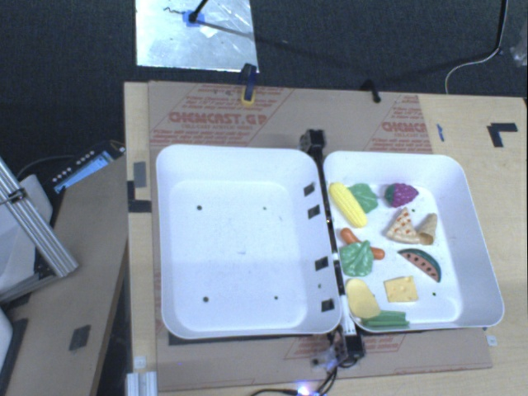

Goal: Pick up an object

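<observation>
The right bin (466,221) holds several toy foods. A yellow corn cob (347,204) lies at its upper left beside a green leafy piece (364,196). Purple grapes (401,194) sit near the top. A pizza slice (403,226) and a tan cone (426,228) lie in the middle. An orange carrot (353,238) rests above a second green leaf (357,258). A watermelon slice (420,264), a cheese wedge (400,289), a pale yellow piece (361,299) and a green bean pod (384,322) fill the lower part.
The left bin (239,242) sits beside the right one, joined by a black clip strip (326,221). Both rest on a cardboard sheet (272,114). A metal frame (29,221) stands at the left, and a shiny plate (195,23) lies at the top.
</observation>
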